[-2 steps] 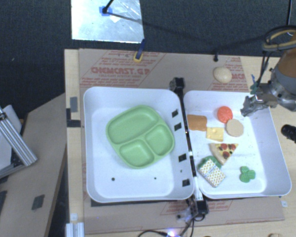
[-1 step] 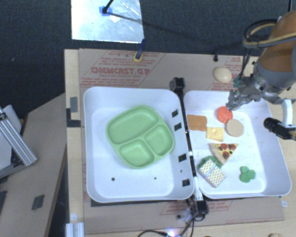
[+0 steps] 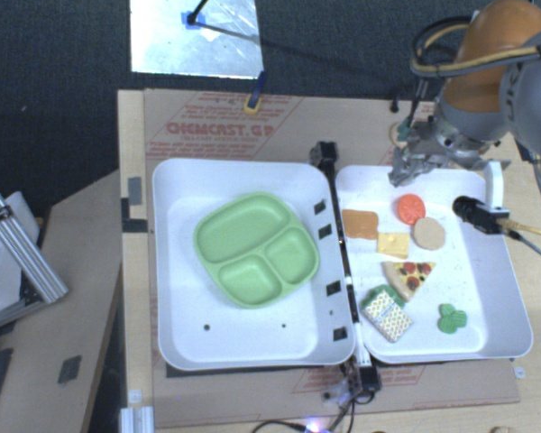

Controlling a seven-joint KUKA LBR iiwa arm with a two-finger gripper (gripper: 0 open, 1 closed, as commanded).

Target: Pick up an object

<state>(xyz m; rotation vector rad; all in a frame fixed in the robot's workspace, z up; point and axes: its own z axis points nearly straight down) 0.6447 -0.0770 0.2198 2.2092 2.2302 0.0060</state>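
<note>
In the left bin (image 3: 176, 332), green tray (image 3: 255, 249), right bin (image 3: 496, 332) toy foods, claw (image 3: 406, 175) state unclear.

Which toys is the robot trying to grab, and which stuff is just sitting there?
For the job: tool, tomato slice, toast, cheese, cookie, pizza slice, broccoli, patterned block.

Just there: green divided plate, left bin.

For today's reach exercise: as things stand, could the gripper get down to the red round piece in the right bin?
Probably yes. The gripper hovers just above the red round piece, which lies flat with open space above it; the tan round piece sits close beside it.
</note>
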